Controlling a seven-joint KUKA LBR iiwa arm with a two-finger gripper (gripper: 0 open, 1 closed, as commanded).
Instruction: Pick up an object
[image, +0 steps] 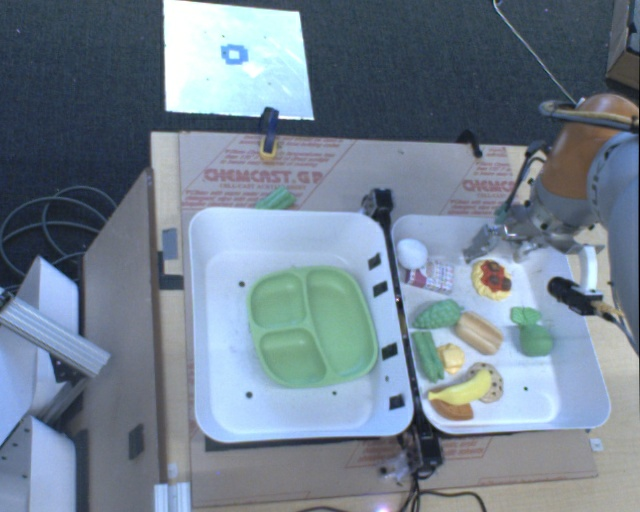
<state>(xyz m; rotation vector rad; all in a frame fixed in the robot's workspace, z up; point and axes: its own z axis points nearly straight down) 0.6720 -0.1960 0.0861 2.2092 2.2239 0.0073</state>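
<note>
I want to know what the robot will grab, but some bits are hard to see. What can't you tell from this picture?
- Metal two-finger gripper, camera view: too small and blurred to tell how its fingers stand.
- Grey arm with orange band: cut off by the right edge.
- Brown round toy: partly hidden behind the yellow plastic banana.
- Small red-and-white packet: print too blurred to read.

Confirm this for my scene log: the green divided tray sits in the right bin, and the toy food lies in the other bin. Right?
Not quite. The camera view shows the green divided tray in the left bin; the toy food, such as the banana, lies in the other, right bin.
</note>
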